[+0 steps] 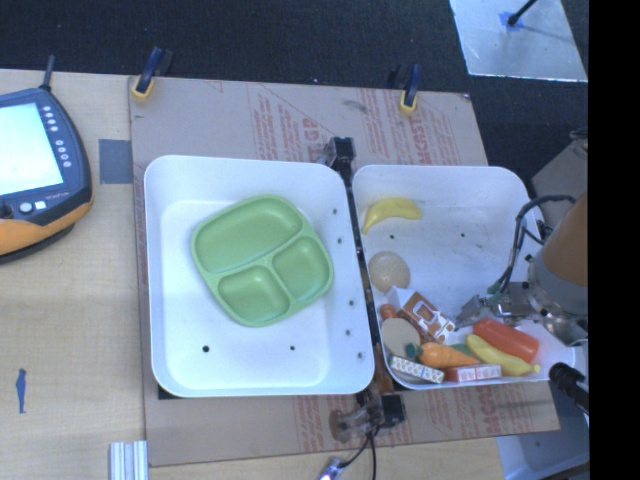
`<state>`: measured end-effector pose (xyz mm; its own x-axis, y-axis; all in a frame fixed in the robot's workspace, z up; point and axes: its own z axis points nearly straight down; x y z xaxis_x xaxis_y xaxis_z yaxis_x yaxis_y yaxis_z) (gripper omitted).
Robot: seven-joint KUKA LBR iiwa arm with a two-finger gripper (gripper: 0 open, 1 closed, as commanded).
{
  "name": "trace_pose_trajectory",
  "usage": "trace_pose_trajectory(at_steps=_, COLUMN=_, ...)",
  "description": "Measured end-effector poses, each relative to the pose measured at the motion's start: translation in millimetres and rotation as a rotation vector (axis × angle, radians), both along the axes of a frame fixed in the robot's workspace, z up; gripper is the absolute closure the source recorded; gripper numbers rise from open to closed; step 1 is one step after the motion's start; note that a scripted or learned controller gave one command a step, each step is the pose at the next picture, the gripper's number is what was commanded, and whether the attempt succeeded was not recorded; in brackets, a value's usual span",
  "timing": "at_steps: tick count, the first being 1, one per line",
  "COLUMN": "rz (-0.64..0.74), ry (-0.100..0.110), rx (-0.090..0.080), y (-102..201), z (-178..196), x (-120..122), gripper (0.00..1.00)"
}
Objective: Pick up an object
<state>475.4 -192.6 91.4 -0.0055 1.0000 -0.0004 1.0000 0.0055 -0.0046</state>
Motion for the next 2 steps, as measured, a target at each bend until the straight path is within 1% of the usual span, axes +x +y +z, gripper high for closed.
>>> trace_pose_trajectory(at_steps=1, rz=-0.001, ry=-0.004, rx=0.002, y=40, z=42, x=98, gripper=0.0)
trace_pose_trajectory(at_steps=2, rz=-0.002, ry=-0.002, rx=0.002, y=90, z=39, x=171, gripper=0.0)
